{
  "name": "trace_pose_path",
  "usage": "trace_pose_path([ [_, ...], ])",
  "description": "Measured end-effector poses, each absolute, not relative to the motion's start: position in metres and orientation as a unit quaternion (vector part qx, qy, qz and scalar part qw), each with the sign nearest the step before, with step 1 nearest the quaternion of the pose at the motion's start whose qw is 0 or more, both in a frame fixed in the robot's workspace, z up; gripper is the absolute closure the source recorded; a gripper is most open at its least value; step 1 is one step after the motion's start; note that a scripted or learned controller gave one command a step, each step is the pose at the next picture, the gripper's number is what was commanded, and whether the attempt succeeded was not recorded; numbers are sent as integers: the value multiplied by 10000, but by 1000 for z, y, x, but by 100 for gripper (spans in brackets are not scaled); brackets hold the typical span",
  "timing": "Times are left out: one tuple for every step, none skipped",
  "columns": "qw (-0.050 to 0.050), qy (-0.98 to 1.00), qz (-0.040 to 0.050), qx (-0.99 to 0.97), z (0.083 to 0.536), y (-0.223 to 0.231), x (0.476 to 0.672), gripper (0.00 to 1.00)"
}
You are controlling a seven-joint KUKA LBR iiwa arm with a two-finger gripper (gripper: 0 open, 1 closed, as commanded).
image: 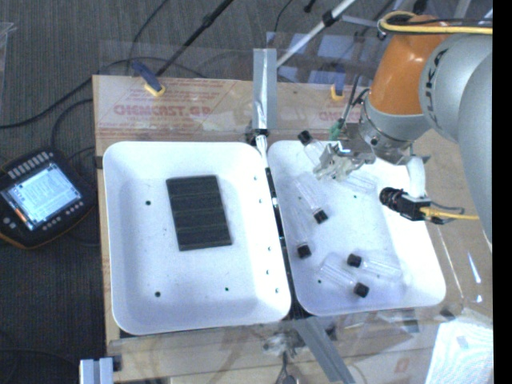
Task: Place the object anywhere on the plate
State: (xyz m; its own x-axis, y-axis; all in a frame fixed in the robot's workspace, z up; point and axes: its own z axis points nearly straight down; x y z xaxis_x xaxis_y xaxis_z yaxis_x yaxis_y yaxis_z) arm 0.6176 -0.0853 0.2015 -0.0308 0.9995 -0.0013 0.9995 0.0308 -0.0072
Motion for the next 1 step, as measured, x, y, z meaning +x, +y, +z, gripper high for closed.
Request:
trace_pose_path([
  [33, -7828, 26, -6223, 179, -2, 585, 100],
])
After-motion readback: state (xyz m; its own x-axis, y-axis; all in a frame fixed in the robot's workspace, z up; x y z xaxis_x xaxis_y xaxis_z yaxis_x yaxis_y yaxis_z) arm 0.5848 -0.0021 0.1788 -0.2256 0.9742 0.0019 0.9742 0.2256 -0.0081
